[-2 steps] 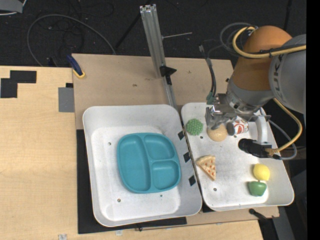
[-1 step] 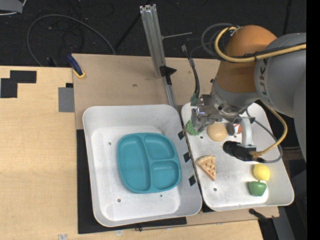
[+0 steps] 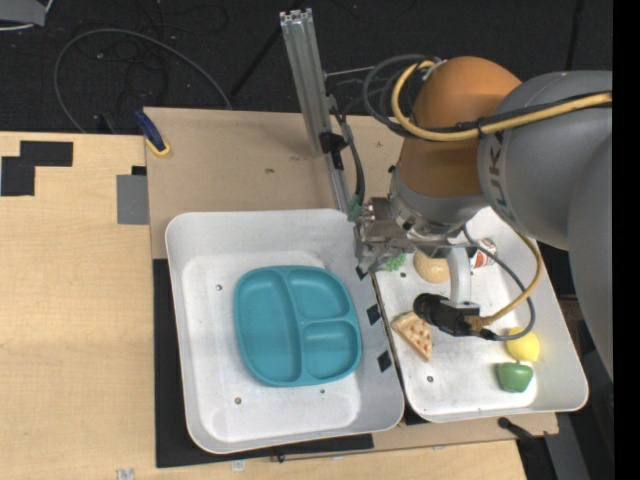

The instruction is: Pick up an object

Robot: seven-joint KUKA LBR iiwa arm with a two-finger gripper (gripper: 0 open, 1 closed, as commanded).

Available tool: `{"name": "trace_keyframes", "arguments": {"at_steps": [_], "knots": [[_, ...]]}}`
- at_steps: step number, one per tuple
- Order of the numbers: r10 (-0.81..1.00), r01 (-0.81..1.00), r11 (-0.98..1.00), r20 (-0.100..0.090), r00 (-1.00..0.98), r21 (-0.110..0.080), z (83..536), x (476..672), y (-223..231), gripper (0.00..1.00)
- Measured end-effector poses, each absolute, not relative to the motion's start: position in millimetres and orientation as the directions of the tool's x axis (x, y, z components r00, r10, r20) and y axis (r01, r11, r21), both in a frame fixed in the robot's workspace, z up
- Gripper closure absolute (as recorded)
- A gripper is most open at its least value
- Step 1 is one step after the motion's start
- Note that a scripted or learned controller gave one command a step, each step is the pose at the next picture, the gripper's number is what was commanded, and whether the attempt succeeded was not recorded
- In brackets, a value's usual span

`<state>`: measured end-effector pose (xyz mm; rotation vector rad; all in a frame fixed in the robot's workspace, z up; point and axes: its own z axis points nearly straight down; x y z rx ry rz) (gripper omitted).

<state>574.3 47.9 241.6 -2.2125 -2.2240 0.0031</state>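
Observation:
My gripper [image 3: 377,258] hangs low over the near-left corner of the right bin [image 3: 560,393], right by the wall between the two bins. A small green thing [image 3: 395,262] lies right beside the gripper; whether they touch is not visible. A pale beige rounded piece [image 3: 432,267] lies just to the right, partly under the wrist. Farther forward lie a toy pizza slice [image 3: 414,335], a yellow lemon [image 3: 523,347] and a green pepper [image 3: 514,376]. A red and white item [image 3: 480,258] peeks out behind the arm.
The left bin [image 3: 200,268] holds a teal divided plate [image 3: 296,324]. A metal post [image 3: 312,98] rises behind the bins, close to the gripper. The arm's bulk covers the back of the right bin.

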Motion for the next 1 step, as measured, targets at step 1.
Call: {"name": "trace_keyframes", "arguments": {"at_steps": [1], "knots": [[1.000,1.000,0.005,0.001,-0.005,-0.004,245.0,566.9,104.3,1.00]]}}
